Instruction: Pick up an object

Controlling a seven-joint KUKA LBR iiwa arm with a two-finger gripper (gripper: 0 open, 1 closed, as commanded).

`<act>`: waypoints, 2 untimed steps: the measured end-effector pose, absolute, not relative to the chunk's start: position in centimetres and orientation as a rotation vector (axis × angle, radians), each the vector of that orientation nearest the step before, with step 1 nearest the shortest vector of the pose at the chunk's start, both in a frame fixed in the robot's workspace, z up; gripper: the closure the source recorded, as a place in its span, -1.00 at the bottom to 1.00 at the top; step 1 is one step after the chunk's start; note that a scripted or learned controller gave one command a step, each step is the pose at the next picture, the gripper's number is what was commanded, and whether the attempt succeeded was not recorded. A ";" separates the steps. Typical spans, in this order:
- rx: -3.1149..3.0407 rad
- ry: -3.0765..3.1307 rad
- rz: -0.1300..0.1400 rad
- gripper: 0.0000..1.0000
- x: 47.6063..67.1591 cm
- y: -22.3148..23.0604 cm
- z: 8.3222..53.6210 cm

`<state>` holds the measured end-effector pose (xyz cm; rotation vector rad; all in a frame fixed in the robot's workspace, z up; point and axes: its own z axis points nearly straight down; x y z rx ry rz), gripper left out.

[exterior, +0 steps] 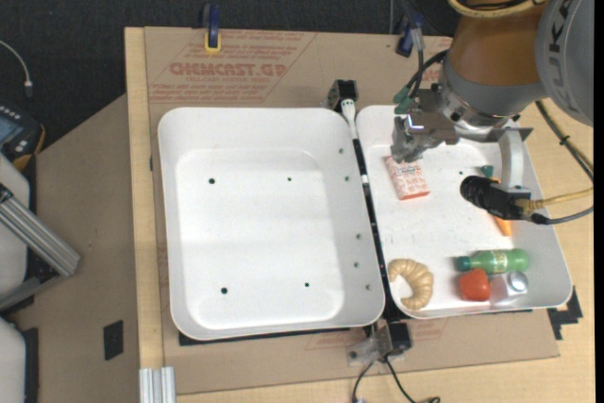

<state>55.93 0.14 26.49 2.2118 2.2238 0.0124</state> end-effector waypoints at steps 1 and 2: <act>2.226 2.230 -0.010 1.00 49.3 3.2 21.2; 2.208 2.220 0.024 1.00 53.0 6.4 34.8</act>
